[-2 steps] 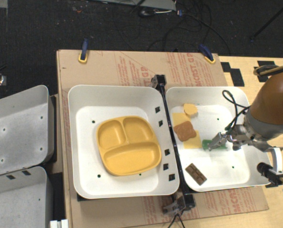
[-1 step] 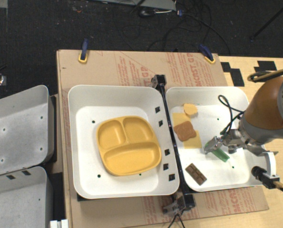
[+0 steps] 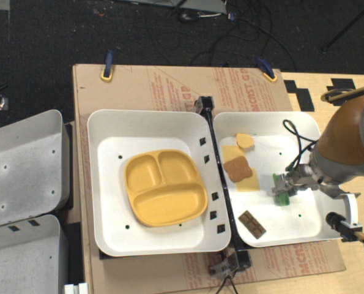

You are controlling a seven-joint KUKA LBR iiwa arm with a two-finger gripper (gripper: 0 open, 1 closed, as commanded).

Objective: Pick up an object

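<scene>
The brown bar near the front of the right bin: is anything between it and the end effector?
Nothing visible. The brown bar lies alone on bare bin floor, left of and nearer than the end effector, which is at a green object.

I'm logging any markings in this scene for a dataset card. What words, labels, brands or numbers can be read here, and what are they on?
Red print on the brown board under the white bins, above them: mirrored and faint, too blurred to read.
More red print on the board's lower right edge: too small and blurred to read.
The yellow tray, the food pieces and the arm show no readable text.
</scene>
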